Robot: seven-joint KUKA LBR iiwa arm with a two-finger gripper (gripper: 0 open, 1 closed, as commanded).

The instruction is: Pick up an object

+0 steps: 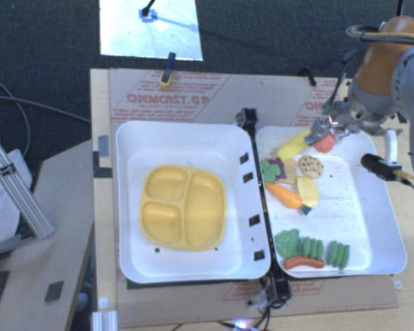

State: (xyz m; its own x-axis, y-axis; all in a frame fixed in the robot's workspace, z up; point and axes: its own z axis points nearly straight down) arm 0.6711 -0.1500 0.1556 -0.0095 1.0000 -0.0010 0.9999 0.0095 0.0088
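The gripper (322,134) hovers at the right bin's (372,205) far edge, a red piece (324,143) at its tips; its grip cannot be told. Corn (292,146) lies just beside it.

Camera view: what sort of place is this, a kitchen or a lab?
Probably a robot lab bench: two white bins, toy food such as a carrot, and a yellow divided plate.

left bin (127,185): divided plate (184,207) inside
right bin (379,219): toy foods along its left side
gripper (326,131): over right bin's far edge
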